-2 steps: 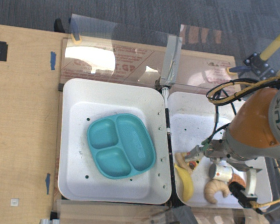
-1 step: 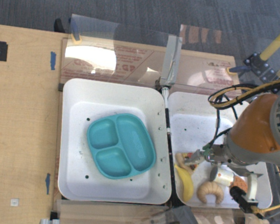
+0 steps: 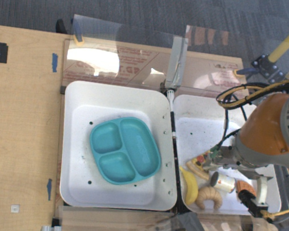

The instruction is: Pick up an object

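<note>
The right bin [image 3: 200, 129] holds a small pile at its near side: a yellow banana [image 3: 189, 186], a brown croissant [image 3: 212, 196], a white cylinder [image 3: 223, 182], an orange piece [image 3: 246, 188] and a tan item [image 3: 197, 165]. My gripper [image 3: 216, 158] is low over this pile, just above the tan item and the white cylinder. The grey wrist and orange band [image 3: 267, 129] hide most of it. I see nothing lifted clear of the bin floor.
A teal divided plate [image 3: 125, 150] lies in the left bin [image 3: 77, 110]. A ridge [image 3: 172, 136] separates the two bins. Clear panels [image 3: 140, 60] stand behind them. Cables [image 3: 235, 97] loop off the arm over the right bin's far part.
</note>
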